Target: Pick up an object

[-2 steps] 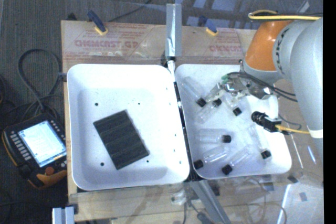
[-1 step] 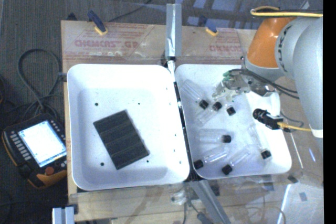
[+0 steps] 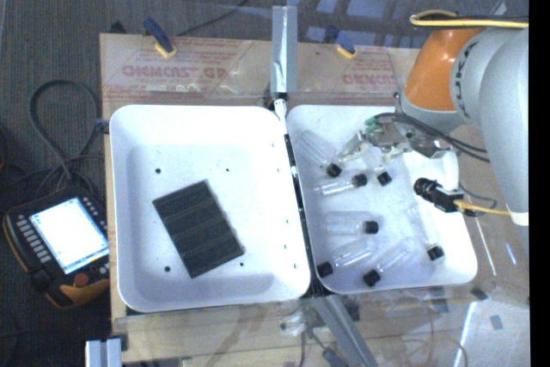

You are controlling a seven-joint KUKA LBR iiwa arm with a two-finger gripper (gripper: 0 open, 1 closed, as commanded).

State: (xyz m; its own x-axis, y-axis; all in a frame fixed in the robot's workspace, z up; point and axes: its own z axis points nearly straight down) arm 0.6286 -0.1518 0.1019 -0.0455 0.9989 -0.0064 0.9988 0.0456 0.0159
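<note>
Several clear plastic vials with black caps lie scattered in the right bin (image 3: 464, 266); one (image 3: 333, 170) is near the bin's left wall, another (image 3: 370, 226) at the middle, another (image 3: 435, 253) toward the front right. My gripper (image 3: 368, 142) hangs low over the back of this bin, pointing left, just behind and to the right of the vial by the left wall. Glare and the clear vials blur its tip. A flat black ribbed block (image 3: 198, 228) lies at a slant in the left bin (image 3: 137, 133), far from the gripper.
The grey arm with its orange band (image 3: 434, 77) covers the right bin's back right corner. A black plug on a yellow cable (image 3: 432, 192) hangs over the bin's right side. A teach pendant (image 3: 60, 241) sits left of the bench. Clamps (image 3: 159, 37) hold the back board.
</note>
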